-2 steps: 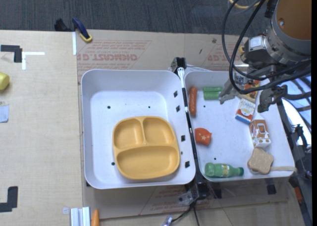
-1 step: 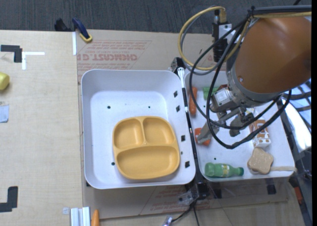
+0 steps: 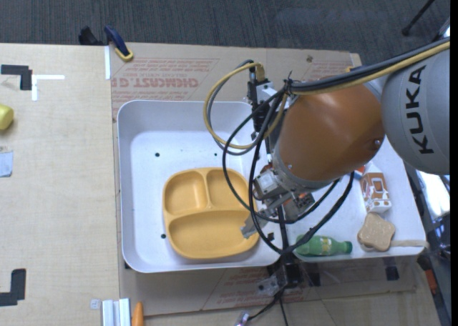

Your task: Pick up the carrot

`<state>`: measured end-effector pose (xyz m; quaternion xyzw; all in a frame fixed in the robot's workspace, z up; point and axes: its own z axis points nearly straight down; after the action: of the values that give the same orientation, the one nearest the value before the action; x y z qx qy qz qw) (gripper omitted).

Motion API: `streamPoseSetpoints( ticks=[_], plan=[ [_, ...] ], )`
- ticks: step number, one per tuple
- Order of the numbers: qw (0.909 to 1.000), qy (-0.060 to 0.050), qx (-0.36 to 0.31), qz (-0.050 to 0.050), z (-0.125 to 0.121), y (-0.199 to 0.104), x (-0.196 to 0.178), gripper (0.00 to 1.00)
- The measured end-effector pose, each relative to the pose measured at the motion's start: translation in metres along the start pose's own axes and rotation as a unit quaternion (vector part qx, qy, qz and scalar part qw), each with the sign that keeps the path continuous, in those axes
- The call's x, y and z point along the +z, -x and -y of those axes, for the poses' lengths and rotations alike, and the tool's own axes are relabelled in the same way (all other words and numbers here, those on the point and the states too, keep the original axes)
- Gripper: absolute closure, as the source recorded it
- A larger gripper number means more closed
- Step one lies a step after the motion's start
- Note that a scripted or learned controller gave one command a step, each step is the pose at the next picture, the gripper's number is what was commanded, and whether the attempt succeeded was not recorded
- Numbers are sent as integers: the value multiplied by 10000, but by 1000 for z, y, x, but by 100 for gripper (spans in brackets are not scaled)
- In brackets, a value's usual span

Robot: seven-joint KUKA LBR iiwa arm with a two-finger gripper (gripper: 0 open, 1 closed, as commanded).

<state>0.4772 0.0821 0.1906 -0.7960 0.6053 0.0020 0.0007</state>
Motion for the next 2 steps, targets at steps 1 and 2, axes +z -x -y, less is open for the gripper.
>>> streamPoseSetpoints(
  ticks=[1,2],
  plan=[
    [9967,-63,805,18,17,50,97,0],
    [9968,-41,798,21,16,50,89,100]
  ],
)
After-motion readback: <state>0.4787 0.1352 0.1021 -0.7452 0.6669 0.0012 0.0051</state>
